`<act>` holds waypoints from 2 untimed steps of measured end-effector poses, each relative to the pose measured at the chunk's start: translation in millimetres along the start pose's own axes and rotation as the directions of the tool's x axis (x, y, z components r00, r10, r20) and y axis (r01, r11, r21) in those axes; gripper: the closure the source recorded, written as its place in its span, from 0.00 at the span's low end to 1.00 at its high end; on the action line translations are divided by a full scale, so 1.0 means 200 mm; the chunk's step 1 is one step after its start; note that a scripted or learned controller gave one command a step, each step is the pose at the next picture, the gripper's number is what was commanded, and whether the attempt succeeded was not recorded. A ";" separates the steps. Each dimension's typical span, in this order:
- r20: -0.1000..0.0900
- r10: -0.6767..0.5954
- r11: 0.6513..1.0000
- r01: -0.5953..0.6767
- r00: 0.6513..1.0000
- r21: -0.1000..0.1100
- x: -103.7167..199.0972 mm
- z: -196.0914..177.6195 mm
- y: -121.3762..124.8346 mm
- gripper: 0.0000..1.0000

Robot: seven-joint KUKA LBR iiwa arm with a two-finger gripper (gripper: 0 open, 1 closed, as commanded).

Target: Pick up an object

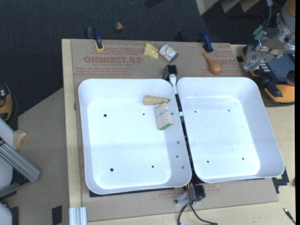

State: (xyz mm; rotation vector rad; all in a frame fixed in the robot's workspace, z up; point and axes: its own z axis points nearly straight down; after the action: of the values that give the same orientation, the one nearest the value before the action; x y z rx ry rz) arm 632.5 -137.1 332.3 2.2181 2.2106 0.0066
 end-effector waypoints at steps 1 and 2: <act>-0.008 -0.012 1.000 0.012 1.000 0.015 0.49 0.27 0.03 1.00; -0.003 -0.002 1.000 0.002 1.000 0.002 0.43 -0.06 -0.15 1.00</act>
State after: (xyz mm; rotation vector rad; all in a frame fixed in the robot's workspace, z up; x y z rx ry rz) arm 602.8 -50.3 343.6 2.2185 2.2150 0.0082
